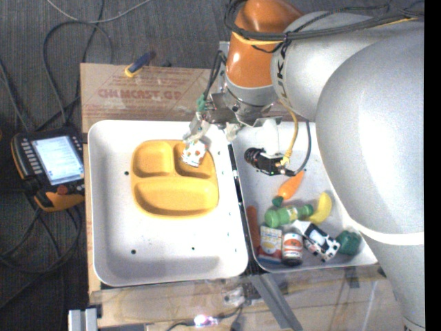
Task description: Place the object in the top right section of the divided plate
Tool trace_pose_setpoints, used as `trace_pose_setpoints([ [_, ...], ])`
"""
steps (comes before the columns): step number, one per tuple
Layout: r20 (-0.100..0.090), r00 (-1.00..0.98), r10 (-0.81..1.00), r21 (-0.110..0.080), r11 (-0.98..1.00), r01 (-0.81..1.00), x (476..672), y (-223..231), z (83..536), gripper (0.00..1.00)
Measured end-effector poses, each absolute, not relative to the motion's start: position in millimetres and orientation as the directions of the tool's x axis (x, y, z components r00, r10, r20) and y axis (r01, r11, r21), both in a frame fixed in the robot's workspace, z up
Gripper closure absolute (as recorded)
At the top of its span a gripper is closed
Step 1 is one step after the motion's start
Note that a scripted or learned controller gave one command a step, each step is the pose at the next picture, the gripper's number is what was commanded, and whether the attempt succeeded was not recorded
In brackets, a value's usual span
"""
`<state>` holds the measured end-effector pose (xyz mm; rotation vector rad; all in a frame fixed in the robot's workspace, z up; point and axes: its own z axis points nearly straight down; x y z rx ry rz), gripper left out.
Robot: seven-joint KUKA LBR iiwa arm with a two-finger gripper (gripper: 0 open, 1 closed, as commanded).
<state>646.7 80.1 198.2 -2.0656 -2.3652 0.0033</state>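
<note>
You can see the gripper (198, 135) hanging over the yellow divided plate (174, 178), near the plate's one o'clock corner. Its two fingers are closed on a small white object (193, 154) with orange spots. That object sits between the fingers, right above the plate's top right section. You cannot tell if it touches the plate.

The plate lies in the left bin (114, 205), a bit toward twelve o'clock from the middle. The big grey arm (372, 116) with its orange band (258, 40) comes in from three o'clock.

Look in the right bin (242, 185). Toward six o'clock you find a toy carrot (292, 184), a banana (322, 206), a green bottle (288, 216) and a small jar (292, 247), all close together.
</note>
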Motion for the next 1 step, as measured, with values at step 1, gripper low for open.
trace_pose_setpoints([
  [1, 0.003, 0.092, 0.996, 0.008, -0.092, 0.996, 669.6, 126.1, 114.4, 0.00],
])
